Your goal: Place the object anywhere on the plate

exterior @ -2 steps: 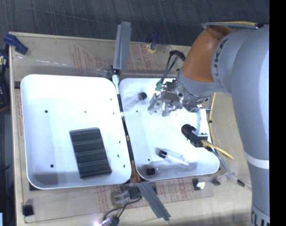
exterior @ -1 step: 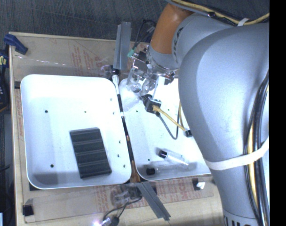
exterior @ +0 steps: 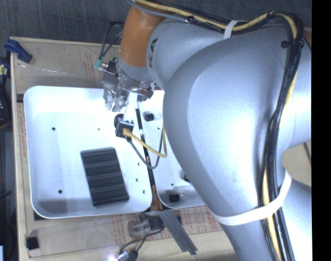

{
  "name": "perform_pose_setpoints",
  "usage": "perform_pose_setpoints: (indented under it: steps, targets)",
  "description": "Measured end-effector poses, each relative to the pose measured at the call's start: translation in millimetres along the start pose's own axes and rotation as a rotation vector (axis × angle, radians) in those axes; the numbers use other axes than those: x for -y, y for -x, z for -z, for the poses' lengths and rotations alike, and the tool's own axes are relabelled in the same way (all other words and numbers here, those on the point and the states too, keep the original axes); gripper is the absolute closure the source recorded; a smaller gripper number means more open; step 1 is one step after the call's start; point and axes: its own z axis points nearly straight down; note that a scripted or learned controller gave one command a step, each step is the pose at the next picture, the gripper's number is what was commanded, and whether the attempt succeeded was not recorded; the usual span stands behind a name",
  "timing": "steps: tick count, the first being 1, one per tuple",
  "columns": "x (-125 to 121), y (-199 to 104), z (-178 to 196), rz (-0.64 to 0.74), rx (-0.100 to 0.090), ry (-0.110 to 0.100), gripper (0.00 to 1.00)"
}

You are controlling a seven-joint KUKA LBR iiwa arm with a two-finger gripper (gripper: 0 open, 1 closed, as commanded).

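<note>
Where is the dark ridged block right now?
In the camera view, the dark ridged block lies flat in the left white bin, toward its near edge and right of centre, below and apart from the gripper.

The grey arm (exterior: 231,124) reaches in from the right, its orange-banded wrist (exterior: 137,34) angled downward.
</note>
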Motion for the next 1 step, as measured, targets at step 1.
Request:
perform_pose_setpoints:
  steps: [1]
  targets:
    - [22.4,25.2,15.0,-0.552,0.002,-0.002,1.00]
